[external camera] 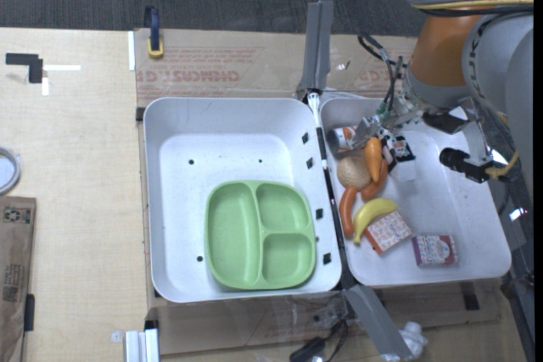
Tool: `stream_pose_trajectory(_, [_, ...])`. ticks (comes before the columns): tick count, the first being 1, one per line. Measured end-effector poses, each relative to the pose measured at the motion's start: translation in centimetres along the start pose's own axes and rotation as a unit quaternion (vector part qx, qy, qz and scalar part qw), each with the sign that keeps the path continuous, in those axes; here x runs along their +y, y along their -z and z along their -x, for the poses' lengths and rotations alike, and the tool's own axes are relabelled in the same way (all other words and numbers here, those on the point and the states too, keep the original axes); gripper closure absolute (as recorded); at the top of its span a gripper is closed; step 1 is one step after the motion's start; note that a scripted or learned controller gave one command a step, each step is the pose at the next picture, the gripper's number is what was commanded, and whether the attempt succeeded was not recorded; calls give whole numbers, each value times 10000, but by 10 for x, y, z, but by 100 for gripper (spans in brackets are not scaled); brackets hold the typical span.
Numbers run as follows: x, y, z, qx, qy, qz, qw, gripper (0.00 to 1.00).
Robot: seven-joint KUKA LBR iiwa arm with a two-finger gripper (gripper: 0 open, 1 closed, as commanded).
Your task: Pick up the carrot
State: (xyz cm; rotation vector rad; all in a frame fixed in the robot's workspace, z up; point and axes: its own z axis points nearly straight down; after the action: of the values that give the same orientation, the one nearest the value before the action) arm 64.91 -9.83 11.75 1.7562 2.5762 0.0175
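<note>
Hovering over the right bin [475,267], our gripper [379,131] sits just above the carrot [373,158], whose long axis runs toward us; finger state we cannot tell.

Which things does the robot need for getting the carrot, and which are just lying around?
Needed for the job:
- carrot, in the right bin among the other food
- gripper, just above the carrot

Just lying about:
- banana
- potato
- green plate in the left bin
- two small red-and-white boxes
- yellow clamp on the bench
</note>
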Motion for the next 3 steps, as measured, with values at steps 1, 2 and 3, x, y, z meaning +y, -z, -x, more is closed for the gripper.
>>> stream_pose_trajectory(1, [-9, -6, -1, -57, 125, 81, 9999, 0])
stream_pose_trajectory(2, [10, -9, 13, 0, 909, -41, 9958, 0])
stream_pose_trajectory(3, [-19, -7, -5, -55, 1994, 64, 9799, 0])
